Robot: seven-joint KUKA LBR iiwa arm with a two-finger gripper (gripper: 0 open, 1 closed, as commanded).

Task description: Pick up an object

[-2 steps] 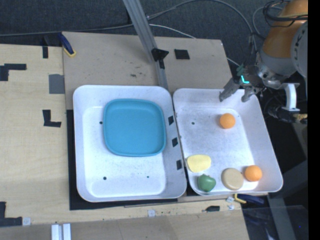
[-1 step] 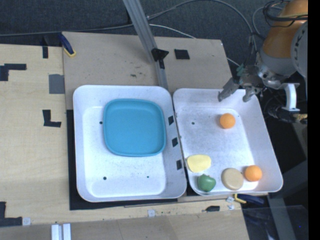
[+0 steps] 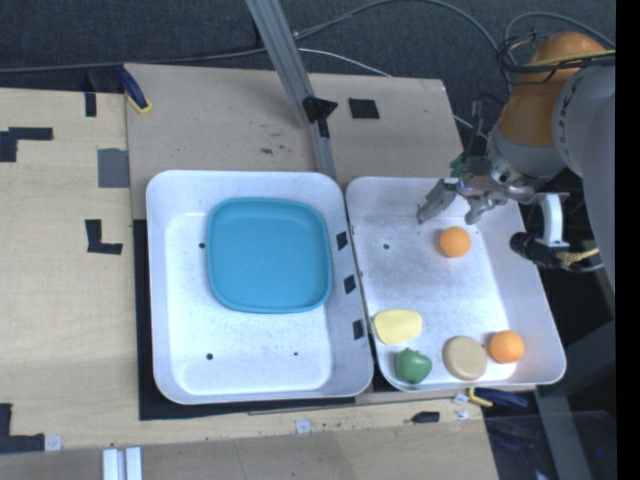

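An orange ball lies in the right bin, toward its far side. My gripper hangs just above and behind the ball, its two fingers spread open with nothing between them. Along the bin's near edge lie a yellow piece, a green piece, a tan round piece and a second orange ball.
The left bin holds a blue square plate. A grey metal post slants up behind the bins. The arm's grey body and orange band stand over the right bin's far right corner.
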